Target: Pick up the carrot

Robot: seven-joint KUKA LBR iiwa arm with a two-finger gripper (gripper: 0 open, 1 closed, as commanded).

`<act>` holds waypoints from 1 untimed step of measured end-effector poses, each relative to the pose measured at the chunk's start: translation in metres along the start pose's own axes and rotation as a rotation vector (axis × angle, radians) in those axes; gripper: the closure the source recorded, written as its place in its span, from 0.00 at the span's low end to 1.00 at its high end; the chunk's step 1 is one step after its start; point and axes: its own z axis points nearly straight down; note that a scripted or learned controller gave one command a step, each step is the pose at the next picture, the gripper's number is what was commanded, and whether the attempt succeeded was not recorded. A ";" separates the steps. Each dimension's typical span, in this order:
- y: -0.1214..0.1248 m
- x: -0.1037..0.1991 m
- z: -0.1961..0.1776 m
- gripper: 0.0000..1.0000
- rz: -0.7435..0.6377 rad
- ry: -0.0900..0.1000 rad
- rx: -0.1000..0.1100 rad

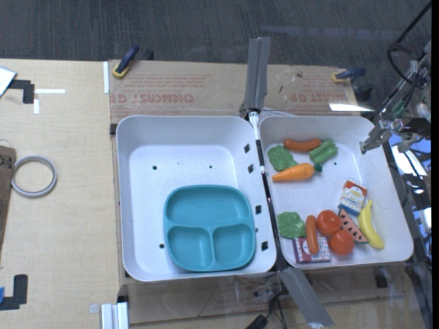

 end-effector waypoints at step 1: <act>0.023 0.072 0.103 0.00 -0.061 0.000 0.001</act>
